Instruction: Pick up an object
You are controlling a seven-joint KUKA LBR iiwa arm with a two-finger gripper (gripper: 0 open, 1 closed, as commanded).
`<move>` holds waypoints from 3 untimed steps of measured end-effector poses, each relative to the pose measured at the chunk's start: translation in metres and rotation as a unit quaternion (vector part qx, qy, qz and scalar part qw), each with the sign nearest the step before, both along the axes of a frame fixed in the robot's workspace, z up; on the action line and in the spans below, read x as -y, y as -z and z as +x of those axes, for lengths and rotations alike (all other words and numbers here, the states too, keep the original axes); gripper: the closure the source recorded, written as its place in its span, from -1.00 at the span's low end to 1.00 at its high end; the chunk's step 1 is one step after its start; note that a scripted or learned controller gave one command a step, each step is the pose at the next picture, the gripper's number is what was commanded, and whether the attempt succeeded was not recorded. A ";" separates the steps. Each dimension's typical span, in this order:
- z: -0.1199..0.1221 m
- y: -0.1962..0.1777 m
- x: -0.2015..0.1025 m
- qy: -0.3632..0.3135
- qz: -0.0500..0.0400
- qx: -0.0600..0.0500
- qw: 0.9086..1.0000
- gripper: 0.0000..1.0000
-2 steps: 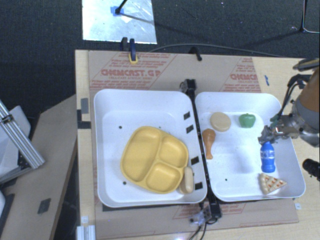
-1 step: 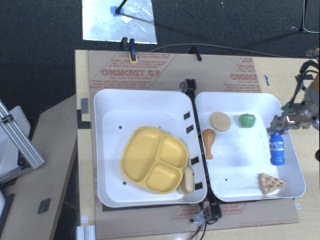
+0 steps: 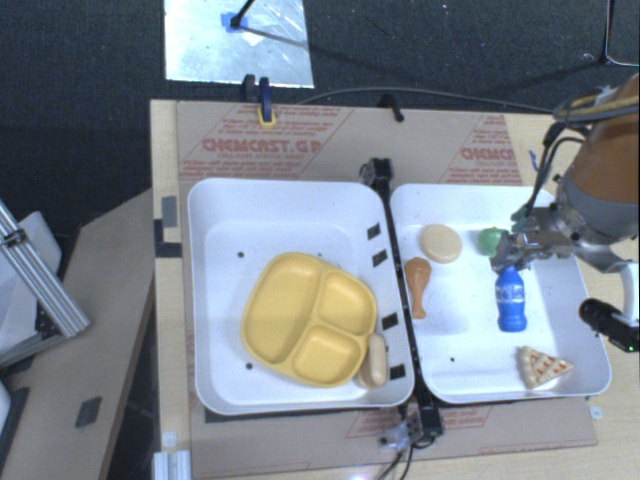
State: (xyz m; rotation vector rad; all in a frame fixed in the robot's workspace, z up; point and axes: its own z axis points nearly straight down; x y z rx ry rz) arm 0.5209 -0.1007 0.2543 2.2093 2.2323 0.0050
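Yellow tray [image 3: 310, 330] in left bin [image 3: 225, 228], blue bottle [image 3: 511, 301] under gripper [image 3: 512, 249], grip unclear

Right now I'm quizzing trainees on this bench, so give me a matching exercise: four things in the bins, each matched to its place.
Things:
1. yellow tray
2. blue bottle
3. pizza slice
4. drumstick

Places:
A. right bin, near corner
B. left bin
C. right bin, beside the divider
D. right bin, just below the gripper

Pairs: 1-B, 2-D, 3-A, 4-C
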 end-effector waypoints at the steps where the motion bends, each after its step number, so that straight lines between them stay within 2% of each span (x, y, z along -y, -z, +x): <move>1: 0.018 0.006 -0.045 0.000 0.000 0.000 1.000 1.00; 2: 0.017 0.017 -0.100 0.001 0.000 -0.001 1.000 1.00; 3: 0.031 0.027 -0.161 0.000 0.000 -0.001 1.000 1.00</move>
